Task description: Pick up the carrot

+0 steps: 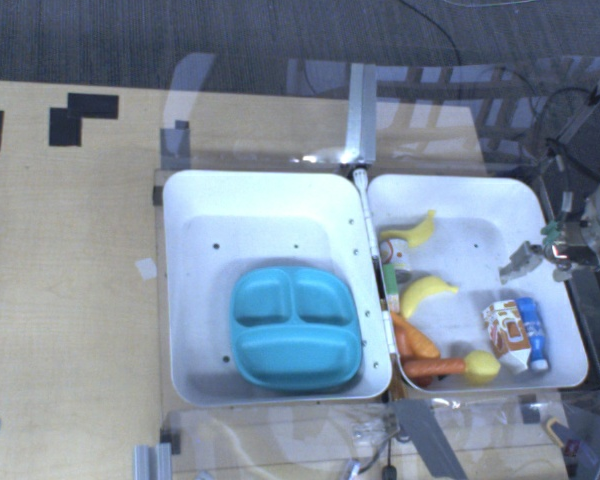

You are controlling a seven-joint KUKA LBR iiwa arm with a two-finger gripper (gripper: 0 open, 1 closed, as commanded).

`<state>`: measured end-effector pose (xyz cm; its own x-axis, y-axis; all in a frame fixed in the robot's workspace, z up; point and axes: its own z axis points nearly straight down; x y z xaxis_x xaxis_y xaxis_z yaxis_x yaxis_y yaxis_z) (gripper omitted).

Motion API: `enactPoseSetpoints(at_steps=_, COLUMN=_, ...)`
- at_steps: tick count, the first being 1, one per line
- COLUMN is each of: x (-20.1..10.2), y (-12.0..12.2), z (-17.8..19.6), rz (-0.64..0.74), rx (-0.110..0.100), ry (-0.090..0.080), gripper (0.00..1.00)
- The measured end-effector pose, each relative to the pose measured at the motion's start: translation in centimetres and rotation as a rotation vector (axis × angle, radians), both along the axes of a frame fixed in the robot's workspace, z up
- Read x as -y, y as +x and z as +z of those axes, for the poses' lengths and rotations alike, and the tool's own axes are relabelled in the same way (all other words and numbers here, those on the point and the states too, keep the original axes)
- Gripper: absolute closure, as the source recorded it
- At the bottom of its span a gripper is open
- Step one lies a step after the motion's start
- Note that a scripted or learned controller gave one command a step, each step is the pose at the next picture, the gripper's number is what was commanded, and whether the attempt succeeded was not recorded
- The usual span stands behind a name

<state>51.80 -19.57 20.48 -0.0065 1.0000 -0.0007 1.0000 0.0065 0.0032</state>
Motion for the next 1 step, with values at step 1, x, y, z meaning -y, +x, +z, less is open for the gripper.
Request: enactPoseSetpoints(at_steps=1, x=1.02, y=-2.92, z=-2.21, rz=0.259, rx=0.003, ry=-0.003, gripper=0.0)
